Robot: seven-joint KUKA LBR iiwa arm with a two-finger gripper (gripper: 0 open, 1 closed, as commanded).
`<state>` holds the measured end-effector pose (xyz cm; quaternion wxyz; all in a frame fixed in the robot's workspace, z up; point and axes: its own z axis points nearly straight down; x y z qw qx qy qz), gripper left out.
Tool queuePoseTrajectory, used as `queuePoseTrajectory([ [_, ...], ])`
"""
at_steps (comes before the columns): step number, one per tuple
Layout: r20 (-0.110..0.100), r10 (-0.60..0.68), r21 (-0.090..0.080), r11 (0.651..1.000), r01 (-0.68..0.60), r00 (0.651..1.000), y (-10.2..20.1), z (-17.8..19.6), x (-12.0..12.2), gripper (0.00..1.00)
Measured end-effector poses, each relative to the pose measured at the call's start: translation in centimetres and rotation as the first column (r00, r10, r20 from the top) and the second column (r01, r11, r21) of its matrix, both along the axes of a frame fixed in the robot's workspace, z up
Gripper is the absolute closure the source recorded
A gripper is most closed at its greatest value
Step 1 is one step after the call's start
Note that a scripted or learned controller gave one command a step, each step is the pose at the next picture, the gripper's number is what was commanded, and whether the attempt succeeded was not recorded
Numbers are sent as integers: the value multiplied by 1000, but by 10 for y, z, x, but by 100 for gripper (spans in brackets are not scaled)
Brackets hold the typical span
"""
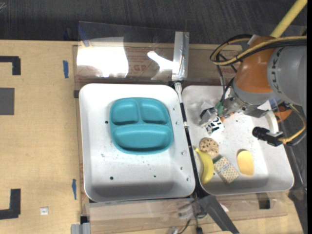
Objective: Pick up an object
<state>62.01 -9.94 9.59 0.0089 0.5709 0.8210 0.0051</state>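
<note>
- Left white bin (pixel 92 169) holds a teal divided plastic plate (pixel 141 124).
- Right white bin (pixel 280 177): round speckled cookie (pixel 208 145), yellow banana (pixel 206 165), checkered block (pixel 225 169), yellow lemon-shaped piece (pixel 245 162).
- Gripper (pixel 213 118) low near the cookie; I cannot tell its state.

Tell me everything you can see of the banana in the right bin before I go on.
The banana is yellow, curved and unpeeled, with a darker tip at its upper end. It lies flat near the front left corner of the right bin, running along the bin's left wall. A round cookie sits just above its upper end, and a small patterned block lies against its right side. The gripper is well above it, apart.
</note>
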Motion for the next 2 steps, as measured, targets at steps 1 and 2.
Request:
queuePoseTrajectory([
  [1, 4, -1, 0, 1000, 1, 1000, 0, 10, 1, 100],
  [2, -17, -214, 3, 977, 214, 977, 67, 90, 24, 100],
])
